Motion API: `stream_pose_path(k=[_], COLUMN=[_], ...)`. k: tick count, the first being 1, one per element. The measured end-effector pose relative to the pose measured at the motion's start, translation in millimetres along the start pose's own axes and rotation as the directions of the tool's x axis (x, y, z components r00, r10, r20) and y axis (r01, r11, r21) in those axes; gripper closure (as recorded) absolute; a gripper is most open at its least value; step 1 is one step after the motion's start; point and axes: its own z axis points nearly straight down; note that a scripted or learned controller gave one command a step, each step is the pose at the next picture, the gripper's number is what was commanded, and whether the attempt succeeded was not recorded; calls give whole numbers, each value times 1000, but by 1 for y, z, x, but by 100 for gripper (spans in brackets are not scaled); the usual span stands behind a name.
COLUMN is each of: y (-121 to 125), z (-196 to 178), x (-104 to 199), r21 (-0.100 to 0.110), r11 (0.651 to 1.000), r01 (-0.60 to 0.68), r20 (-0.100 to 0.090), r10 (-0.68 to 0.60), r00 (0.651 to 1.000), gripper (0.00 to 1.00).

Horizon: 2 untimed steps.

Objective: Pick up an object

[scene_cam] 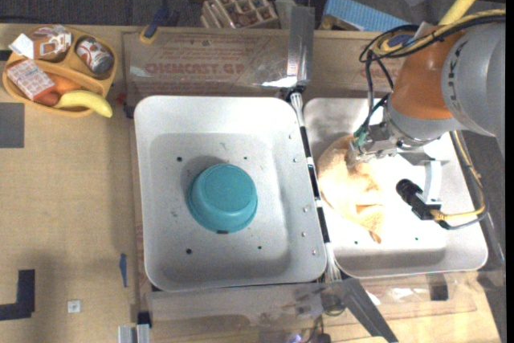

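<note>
A teal bowl lies upside down in the middle of the left bin. In the right bin a pale orange, crumpled cloth-like thing spreads over the left half. My gripper is low over the top of that cloth, at its upper right edge. The wrist body hides the fingers.
An orange tray with a banana, a can and small boxes sits at the far left on the bench. Clutter of boxes and cables lies beyond the bins at the top.
</note>
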Motion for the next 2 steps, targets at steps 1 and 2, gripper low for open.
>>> stream_pose_path(k=[1,2], y=[0,0], z=[0,-9], x=[-1,-2], r21=[0,0], r11=[1000,1000], r01=[0,-2], r20=[1,2], r10=[0,2], r00=[1000,1000], gripper=[0,100])
